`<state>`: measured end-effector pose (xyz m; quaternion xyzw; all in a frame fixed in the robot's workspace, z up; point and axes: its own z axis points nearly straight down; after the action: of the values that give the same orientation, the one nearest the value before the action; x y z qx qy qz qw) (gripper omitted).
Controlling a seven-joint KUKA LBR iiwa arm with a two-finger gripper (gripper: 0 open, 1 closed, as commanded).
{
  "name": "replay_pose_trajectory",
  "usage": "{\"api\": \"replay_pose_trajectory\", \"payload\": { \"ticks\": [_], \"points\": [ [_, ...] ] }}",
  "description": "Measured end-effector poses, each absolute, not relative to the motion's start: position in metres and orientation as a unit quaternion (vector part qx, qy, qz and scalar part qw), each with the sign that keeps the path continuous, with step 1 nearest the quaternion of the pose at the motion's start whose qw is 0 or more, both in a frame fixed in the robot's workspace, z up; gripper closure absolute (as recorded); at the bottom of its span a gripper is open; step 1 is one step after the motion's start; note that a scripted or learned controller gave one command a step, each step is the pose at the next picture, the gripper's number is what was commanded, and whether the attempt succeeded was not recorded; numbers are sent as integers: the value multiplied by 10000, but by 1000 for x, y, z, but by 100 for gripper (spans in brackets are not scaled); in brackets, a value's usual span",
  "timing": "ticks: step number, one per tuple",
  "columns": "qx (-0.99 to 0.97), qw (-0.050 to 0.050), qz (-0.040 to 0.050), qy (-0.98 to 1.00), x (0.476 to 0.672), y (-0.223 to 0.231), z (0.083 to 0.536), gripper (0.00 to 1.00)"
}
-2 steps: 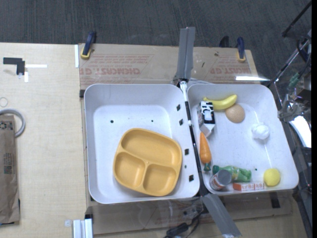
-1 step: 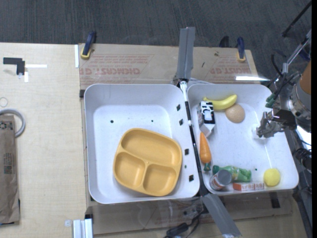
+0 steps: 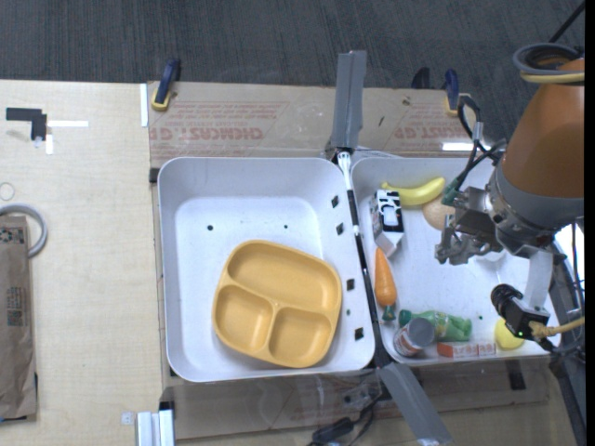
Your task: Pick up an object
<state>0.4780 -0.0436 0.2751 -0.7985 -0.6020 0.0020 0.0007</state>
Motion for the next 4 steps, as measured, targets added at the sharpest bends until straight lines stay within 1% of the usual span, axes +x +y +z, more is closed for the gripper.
{"api": "replay_pose_trajectory", "payload": {
  "ticks": [1,2,3,4],
  "points": [
    [-8345,11,25,-5510,477,-122,249,100],
    [-8655,8,9,-5010,486,-166,91,100],
    [-9022,8,18,-4313,477,-211,187,100],
    [-8790,4,18,-4767,486,-212,274,100]
  ]
}}
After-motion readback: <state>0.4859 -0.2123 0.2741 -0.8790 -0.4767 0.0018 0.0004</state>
